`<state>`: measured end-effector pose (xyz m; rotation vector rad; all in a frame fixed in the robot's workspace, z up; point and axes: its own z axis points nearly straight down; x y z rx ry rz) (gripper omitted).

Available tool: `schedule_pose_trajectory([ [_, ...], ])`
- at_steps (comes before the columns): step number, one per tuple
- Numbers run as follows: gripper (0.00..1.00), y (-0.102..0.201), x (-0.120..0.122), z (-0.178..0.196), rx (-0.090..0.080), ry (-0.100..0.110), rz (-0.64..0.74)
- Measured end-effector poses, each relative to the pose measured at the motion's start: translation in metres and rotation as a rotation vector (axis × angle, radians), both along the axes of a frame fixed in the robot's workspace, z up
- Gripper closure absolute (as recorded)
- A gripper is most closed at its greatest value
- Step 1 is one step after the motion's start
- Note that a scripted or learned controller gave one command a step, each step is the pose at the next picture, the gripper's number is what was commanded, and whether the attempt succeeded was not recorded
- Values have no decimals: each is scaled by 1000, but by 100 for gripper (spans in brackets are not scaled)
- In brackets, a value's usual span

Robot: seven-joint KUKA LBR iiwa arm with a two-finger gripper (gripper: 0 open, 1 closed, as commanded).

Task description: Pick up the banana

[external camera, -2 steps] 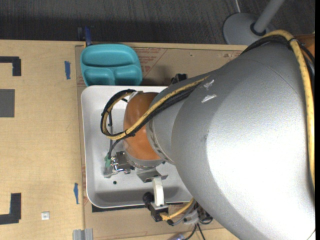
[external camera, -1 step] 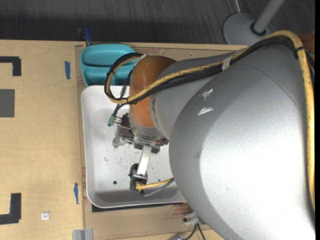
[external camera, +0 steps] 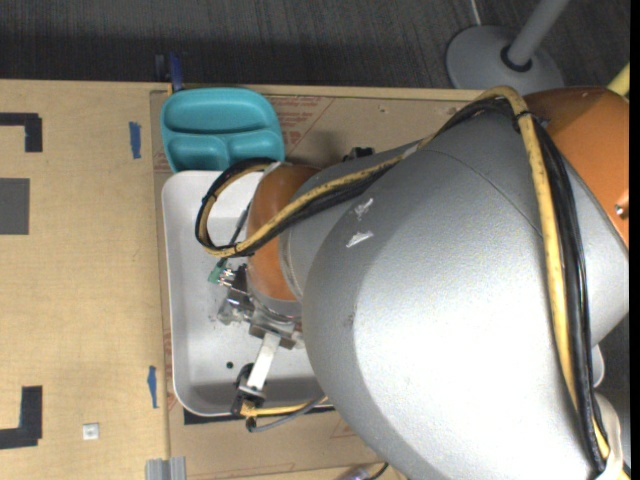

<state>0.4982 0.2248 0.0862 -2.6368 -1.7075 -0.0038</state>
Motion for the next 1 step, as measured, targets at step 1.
schedule_pose_trajectory([
  [1, 0, -4, -19, 101, -1, 2, 236],
])
